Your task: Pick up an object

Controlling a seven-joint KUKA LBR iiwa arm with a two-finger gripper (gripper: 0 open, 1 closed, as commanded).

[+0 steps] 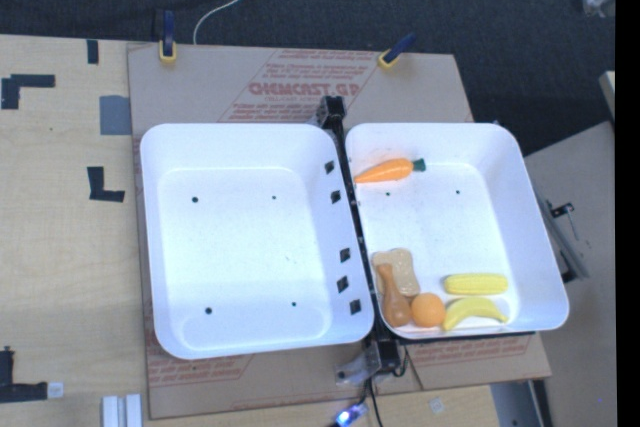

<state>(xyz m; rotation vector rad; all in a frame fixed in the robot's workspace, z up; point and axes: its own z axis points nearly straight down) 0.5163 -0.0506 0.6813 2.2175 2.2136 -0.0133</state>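
Note:
The right bin [520, 215] holds several toy foods. An orange carrot with a green top [385, 171] lies near its far left corner, beside the divider. Along the near edge sit a tan bread-like piece [398, 267], a brown drumstick shape [393, 300], a small round orange [428, 311], a yellow corn-like piece [475, 284] and a yellow banana [474, 313], all close together.
The left bin [160, 215] stands beside the right one on a cardboard sheet [300, 85] held by two clamps [167, 43]. A white cable [225, 5] runs over the dark floor behind. Black clips [345, 255] line the seam between the bins.

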